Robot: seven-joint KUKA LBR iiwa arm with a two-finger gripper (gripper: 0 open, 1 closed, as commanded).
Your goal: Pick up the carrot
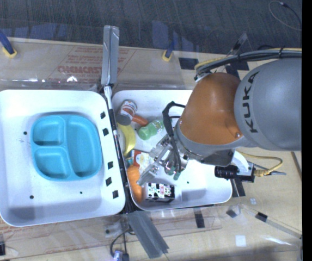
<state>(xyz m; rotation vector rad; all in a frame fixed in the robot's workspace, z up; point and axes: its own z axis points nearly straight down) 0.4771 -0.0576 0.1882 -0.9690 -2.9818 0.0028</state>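
**Arm bent low over the right bin, hand among the food items**

The grey arm (270, 105) is seen reaching in from the right, its orange band (213, 110) turned toward the camera above the right bin (210, 197). The wrist is angled down and to the left, so that the hand (164, 162) is placed low in the bin's left half, pointing at the clutter there. Whether the hand is open or closed cannot be told, and nothing can be made out in its grasp.

Places are given relative to the hand. The carrot (140, 120), a short orange piece, is found up and to the left, near the bin's upper left corner, beside a small can (127, 111) and a pale green item (151, 129). A yellow banana (127, 139) is laid to the left. An orange fruit (134, 176) is seen just below and to the left, against the bin wall. A small black-and-white box (160, 191) is set directly below.

Far to the left, a blue divided tray (66, 145) is held in the left bin (8, 145). Both bins are carried on the worktop (36, 58).
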